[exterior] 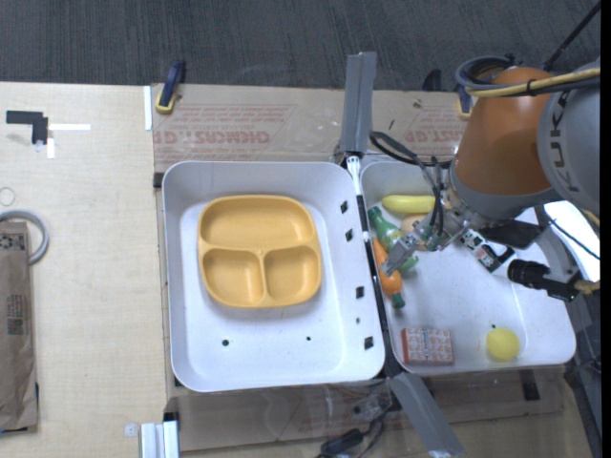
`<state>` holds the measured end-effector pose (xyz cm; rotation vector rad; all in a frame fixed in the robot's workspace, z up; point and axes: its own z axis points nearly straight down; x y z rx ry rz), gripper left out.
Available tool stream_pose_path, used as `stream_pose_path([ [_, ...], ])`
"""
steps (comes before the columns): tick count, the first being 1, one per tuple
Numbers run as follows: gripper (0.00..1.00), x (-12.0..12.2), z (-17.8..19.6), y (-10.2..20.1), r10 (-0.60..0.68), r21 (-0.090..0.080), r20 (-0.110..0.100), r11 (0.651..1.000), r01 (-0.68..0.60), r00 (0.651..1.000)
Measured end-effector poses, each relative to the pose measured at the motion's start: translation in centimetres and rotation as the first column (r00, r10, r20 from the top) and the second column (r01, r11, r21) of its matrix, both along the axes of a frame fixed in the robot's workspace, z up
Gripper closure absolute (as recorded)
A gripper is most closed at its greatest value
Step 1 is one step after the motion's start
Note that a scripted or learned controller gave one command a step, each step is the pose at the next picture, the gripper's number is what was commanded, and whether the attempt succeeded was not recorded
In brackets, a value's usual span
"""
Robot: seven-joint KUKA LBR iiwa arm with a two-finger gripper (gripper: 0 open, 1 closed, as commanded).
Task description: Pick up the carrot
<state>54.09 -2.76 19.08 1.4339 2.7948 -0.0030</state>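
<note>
the tabletop (76,256) is carrying two white bins side by side, and every place below is given relative to the right bin (535,356). the left bin (181,284) is lying just beside it, sharing its left wall, and is holding a yellow divided tray (258,251). the grey arm (520,151), with its orange band, is reaching over the right bin's upper half and is hanging above its floor. the gripper (412,248) is sitting low in the bin's upper left part, close to the left wall. its fingers are looking closed around the upper end of the carrot (389,267), though the view is poor there and it is hard to be sure of contact. the carrot is lying along the bin's left wall, slanted, with a green vegetable (382,227) touching or just beside it. a banana (409,203) is resting near the bin's upper left corner, above the gripper. a small red and white box (428,345) is lying at the bin's lower left, near the front wall. a lemon (503,343) is sitting toward the bin's lower right, well apart from the carrot.
</note>
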Motion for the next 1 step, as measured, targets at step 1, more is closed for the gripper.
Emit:
stream_pose_path([
  [1,0.00,-0.68,-5.29,7.16,-0.031,-0.016,0.013,0.999,0.031,0.999],
])
